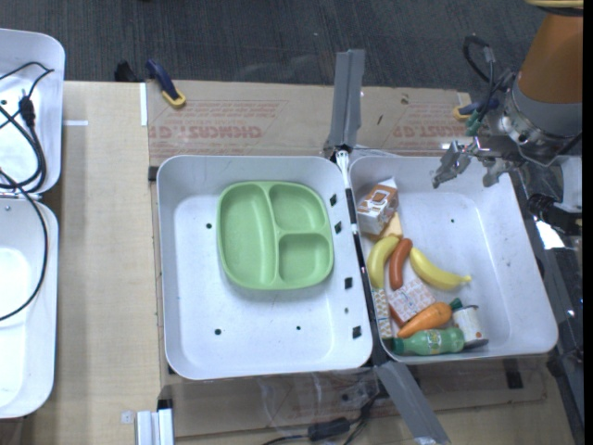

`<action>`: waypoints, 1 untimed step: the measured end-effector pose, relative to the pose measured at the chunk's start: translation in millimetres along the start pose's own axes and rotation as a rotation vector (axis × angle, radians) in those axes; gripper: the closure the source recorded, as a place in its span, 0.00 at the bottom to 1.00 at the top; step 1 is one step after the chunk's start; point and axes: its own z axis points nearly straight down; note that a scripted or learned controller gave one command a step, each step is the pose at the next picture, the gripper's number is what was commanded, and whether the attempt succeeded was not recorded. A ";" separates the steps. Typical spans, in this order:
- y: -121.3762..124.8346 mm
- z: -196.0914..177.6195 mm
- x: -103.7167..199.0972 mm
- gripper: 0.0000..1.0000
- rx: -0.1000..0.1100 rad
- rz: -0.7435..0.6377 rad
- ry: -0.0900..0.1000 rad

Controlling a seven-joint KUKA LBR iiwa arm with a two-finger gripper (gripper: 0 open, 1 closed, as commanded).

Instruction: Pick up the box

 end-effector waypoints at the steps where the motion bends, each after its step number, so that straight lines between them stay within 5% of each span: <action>1: -22.8 -17.4 0.6 0.00 0.000 -0.036 -0.001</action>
